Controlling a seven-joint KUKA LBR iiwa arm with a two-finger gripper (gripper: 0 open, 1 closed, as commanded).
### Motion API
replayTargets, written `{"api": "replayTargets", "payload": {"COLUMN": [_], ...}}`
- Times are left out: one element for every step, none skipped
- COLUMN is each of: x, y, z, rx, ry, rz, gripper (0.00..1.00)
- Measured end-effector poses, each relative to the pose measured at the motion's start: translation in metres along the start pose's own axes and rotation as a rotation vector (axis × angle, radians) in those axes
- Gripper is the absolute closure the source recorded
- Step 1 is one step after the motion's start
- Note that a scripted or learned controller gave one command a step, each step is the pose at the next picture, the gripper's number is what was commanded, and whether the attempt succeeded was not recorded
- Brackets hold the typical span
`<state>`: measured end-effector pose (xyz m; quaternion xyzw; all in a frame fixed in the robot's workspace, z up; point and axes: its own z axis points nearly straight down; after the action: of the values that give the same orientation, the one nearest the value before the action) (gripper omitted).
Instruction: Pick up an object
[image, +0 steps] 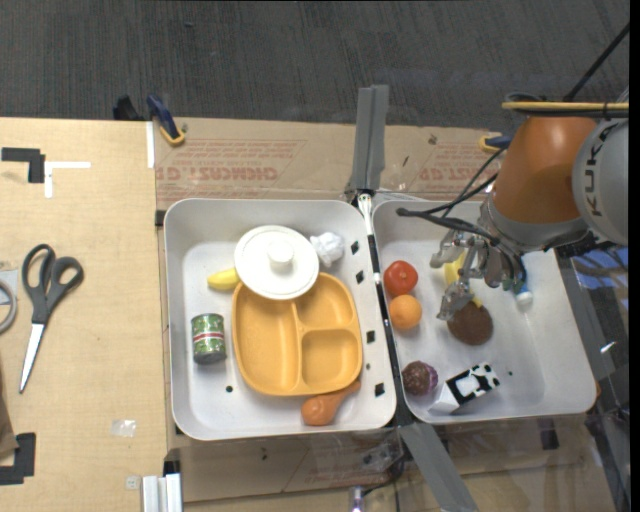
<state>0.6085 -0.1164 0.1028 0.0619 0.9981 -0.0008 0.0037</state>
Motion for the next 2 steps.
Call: {"api": "replayTargets", "payload": {"x": [-0.0017,-0.0017], "y": [0.0001,0.0004], "z": [-0.0108,-0.0107], "rx": [0.001,0.001], "ry": [-0.006,-0.006], "rz": [-0.002,-0.002], "gripper": [1.00,0.00]}}
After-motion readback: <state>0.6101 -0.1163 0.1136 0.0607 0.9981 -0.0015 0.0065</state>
